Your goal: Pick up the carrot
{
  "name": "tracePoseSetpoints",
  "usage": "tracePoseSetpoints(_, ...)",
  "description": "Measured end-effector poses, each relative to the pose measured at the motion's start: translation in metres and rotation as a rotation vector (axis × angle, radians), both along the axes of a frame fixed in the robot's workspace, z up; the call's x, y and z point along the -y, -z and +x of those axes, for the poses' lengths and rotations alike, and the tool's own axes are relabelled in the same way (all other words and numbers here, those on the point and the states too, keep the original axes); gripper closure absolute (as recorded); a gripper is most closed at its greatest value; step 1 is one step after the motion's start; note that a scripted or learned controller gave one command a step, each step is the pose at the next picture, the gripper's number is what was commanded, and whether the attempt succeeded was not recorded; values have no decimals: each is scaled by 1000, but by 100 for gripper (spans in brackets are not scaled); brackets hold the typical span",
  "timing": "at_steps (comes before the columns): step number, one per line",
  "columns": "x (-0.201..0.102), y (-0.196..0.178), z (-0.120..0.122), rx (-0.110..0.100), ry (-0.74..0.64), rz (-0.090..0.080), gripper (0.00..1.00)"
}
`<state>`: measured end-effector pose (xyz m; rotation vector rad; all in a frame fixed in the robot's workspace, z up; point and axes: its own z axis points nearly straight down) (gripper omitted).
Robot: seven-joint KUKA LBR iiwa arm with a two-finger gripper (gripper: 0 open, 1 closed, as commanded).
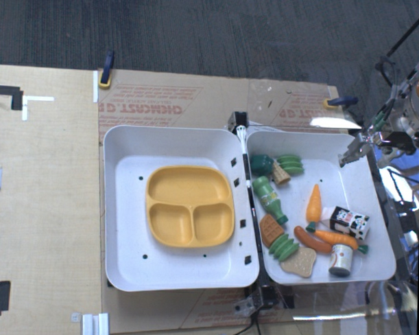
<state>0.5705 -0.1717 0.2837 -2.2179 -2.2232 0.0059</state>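
Left bin (118,215): holds 1 yellow plate (190,205) with 3 compartments, lying flat near the centre.

Right bin (363,179): toy food crowded together. Green bottle (269,198) beside the divider, waffle (271,229) below it, bread slice (299,262) at the near edge. Carrot (314,203) lies mid-bin, tip pointing away, apart from the gripper. A 2nd orange carrot-like piece (339,239) lies by the sausage (312,239), just beside the milk carton (349,222) and can (340,260).

Gripper (357,149): over the bin's far right corner, nothing visibly held; whether it is open or closed cannot be told.
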Motion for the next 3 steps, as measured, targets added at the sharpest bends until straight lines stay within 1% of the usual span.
tracePoseSetpoints(1, -16, 113, -9, 1, -44, 1, 0)
tracePoseSetpoints(2, -10, 193, -19, 1, 66, 1, 0)
tracePoseSetpoints(3, -9, 184, -17, 2, 72, 0, 100)
